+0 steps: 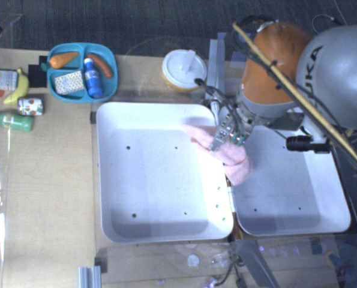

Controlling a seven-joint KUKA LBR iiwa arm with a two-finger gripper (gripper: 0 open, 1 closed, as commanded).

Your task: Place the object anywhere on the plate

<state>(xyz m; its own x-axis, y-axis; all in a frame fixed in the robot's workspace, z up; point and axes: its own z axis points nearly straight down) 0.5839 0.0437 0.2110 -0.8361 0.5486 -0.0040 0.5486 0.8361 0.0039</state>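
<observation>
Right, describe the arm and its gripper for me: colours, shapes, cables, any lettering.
The arm has a rounded, glossy grey casing with dark letters on it, partly cut off. Above the wrist sits a bulging orange band. Thin dark cables loop from the wrist toward the gripper, a small grey metal piece with greenish parts near the tip. A black fitting juts out beside the wrist.

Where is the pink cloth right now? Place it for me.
In the camera view, the pink cloth lies draped over the divide between the left bin and the right bin, near their upper edges, directly under the gripper.
</observation>
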